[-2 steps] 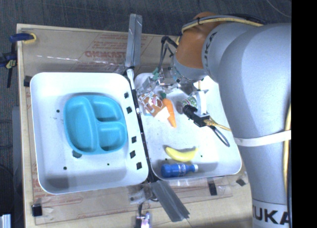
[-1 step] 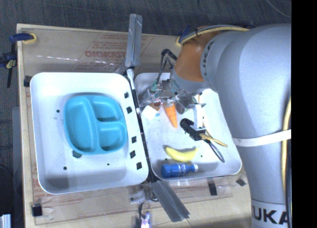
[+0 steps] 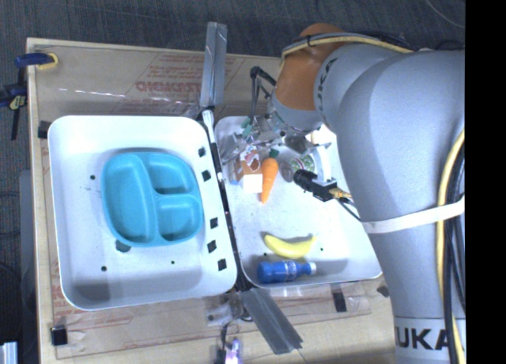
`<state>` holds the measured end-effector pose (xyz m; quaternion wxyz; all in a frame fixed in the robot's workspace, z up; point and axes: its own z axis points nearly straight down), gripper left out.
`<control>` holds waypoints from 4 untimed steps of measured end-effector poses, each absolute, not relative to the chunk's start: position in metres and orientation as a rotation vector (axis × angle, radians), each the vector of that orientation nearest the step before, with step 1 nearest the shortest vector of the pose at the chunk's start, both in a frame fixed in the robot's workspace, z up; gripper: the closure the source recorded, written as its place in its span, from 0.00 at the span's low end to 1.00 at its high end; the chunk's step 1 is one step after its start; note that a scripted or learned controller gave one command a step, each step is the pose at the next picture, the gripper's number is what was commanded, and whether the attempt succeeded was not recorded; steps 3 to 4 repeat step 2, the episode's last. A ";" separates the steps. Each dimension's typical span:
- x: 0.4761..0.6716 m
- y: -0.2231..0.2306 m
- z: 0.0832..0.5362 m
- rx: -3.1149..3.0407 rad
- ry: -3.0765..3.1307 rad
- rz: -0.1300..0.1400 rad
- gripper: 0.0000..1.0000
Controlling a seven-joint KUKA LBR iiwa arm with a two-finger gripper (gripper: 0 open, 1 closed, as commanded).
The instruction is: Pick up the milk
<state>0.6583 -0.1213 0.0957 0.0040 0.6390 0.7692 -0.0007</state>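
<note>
End effector [image 3: 251,147] is down by the carrot [image 3: 268,178]; can't tell its state. Milk [image 3: 251,183], small and pale, touches the carrot's left side. Likely light, crushable: grip its flat sides gently.

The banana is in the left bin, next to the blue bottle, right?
Not quite. The banana is in the right bin, not the left one. It does lie next to the blue bottle, just above it in the camera view. The left bin holds a blue tray.
</note>
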 end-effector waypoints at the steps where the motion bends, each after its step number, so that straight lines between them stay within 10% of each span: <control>1: 0.659 -0.118 0.105 1.995 2.420 0.001 1.00; 2: 0.605 -0.080 0.192 1.871 2.526 -0.002 1.00; 4: 0.605 -0.080 0.192 1.871 2.526 -0.002 1.00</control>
